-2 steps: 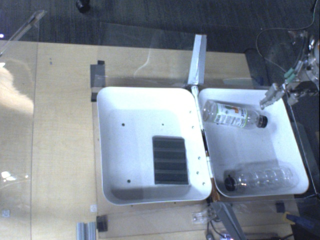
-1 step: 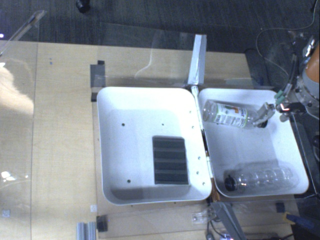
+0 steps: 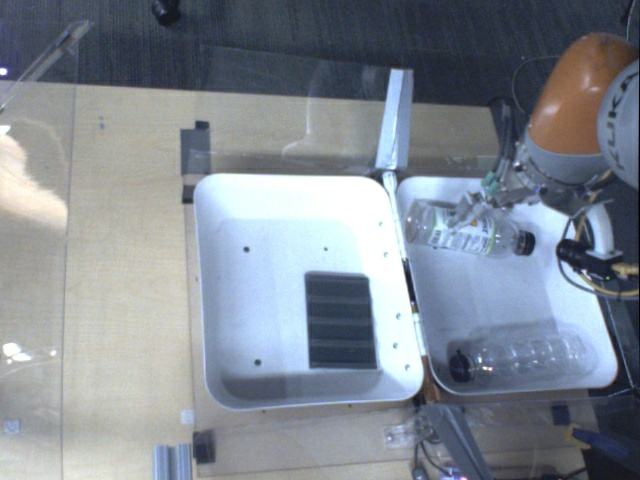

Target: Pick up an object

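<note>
My gripper [image 3: 488, 200] hangs low over the far end of the right bin [image 3: 585, 298], at the end of my grey arm [image 3: 580, 98] with its orange band, which reaches in from the right side of the counter [image 3: 110, 298]. Directly beneath it lies a clear plastic bottle [image 3: 462, 227] with a pale label and a dark cap; the bottle rests on its side across the bin floor, its cap end just to the right of my gripper and its body running out to the left toward the bin's inner wall. My gripper sits right at the bottle's upper edge, but the glare and clutter of metal there hide the tips, so I cannot tell how far apart they stand or whether anything is caught between them. A second clear bottle [image 3: 520, 356], ribbed and with a dark cap at its left end, lies on its side well below my gripper, along the near wall of the same bin. To the left of my gripper, past the divider where the two rims meet, the left bin [image 3: 250, 218] holds a flat black ribbed block [image 3: 340, 320] near its near wall. Dark cables [image 3: 595, 263] loop beside the bin's right rim, just right of my gripper and lower.
</note>
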Controlling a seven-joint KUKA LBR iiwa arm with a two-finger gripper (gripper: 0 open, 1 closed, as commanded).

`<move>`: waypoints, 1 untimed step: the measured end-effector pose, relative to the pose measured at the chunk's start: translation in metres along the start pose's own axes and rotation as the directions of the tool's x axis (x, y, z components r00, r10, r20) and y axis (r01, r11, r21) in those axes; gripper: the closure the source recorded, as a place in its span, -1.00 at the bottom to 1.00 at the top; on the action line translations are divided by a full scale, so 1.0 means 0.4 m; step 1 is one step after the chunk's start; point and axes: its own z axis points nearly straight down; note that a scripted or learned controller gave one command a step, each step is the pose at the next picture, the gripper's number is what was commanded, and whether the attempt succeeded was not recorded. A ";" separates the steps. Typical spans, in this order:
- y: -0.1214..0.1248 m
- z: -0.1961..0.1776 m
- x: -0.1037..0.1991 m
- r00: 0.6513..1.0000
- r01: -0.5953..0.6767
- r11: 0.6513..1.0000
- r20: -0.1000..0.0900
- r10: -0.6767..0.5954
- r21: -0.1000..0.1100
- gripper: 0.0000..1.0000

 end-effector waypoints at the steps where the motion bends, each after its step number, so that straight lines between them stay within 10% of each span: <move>1: 0.034 0.128 -0.002 1.000 0.013 1.000 0.003 -0.013 -0.010 -1.00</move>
